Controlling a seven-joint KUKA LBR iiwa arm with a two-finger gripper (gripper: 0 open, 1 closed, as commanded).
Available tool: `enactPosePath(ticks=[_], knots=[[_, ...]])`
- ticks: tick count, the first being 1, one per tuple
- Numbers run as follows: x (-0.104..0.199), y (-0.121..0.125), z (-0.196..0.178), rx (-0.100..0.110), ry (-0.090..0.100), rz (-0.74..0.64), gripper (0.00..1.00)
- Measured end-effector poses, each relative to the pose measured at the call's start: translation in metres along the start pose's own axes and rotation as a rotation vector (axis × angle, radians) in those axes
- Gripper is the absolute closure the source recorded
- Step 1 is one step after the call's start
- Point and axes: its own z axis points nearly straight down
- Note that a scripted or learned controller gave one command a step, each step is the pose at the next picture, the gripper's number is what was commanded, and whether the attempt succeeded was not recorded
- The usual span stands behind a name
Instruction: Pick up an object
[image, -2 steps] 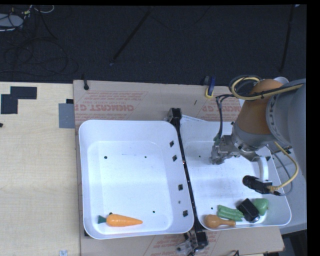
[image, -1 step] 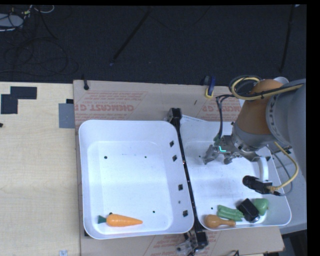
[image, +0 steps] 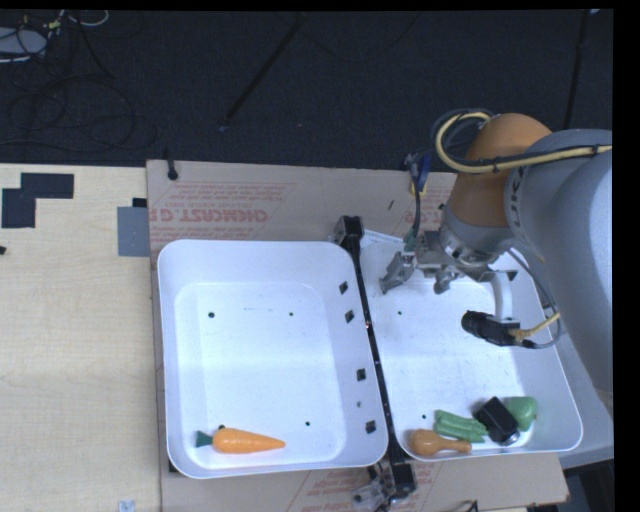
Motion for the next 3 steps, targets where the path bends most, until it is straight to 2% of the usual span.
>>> enactPosePath(ticks=[1,2,3], knots=[[-0.011,-0.001,-0.072,-0.002,-0.002,0.005,0.00],[0.068,0.001,-0.204,-0.010,0.002,-0.005,0.00],[0.086,-0.005,-0.052,0.018,0.000,0.002,0.00]])
